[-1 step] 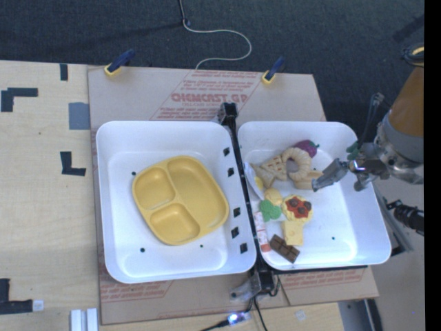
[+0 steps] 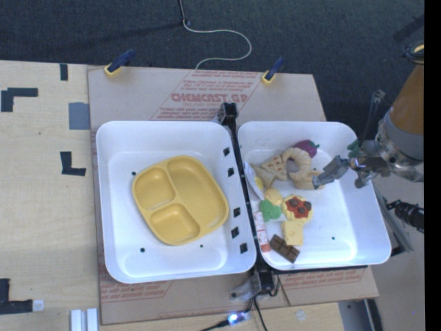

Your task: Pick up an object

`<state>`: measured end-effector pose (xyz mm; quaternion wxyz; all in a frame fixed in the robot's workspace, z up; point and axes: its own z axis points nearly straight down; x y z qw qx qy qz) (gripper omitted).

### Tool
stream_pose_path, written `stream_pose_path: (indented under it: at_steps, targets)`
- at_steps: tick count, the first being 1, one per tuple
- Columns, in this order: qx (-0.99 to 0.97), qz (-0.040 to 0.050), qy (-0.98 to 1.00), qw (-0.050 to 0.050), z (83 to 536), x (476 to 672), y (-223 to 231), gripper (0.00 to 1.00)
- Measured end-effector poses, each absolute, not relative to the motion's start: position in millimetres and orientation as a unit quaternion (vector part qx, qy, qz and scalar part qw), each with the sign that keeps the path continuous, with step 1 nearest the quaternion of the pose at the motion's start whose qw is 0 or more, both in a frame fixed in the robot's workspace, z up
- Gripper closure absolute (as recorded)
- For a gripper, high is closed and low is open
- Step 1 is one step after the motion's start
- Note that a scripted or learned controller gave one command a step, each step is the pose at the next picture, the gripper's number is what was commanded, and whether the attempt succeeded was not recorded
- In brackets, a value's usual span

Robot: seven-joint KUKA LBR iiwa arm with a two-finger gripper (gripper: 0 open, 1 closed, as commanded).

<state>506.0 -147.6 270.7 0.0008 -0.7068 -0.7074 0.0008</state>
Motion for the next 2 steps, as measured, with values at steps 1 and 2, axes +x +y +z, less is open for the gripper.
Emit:
stream_pose_path:
  at_steps: [1, 2]
  targets:
    - [-0.707, 0.0019, -0.708, 0.002, 227, 507.1, -144, 0.0]
    - [-0.707, 0.0025, -0.707, 0.004, 168, 500.1, -151, 0.0]
